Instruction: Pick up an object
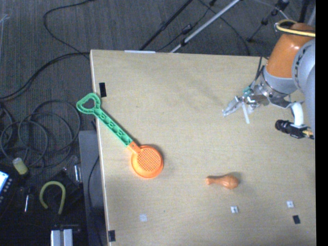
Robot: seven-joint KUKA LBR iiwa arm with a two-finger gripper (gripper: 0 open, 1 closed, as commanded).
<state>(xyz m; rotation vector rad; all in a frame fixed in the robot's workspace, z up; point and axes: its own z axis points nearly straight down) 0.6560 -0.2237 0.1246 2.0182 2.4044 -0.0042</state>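
Observation:
A toy strainer lies on the tan bench surface (205, 86) at the left, with an orange mesh head (146, 161) and a green handle (108, 122) pointing up-left past the bench edge. A small orange drumstick-shaped object (224, 181) lies lower and right of centre. My gripper (238, 113) hangs at the upper right, well above and right of both objects. Its fingers are spread open and nothing sits between them.
Small black and white markers (234, 209) dot the bench's lower part, and a black tab (103, 89) sits near the left edge. Cables (36, 127) cover the floor on the left. Stand legs (215, 12) cross the floor beyond the far edge.

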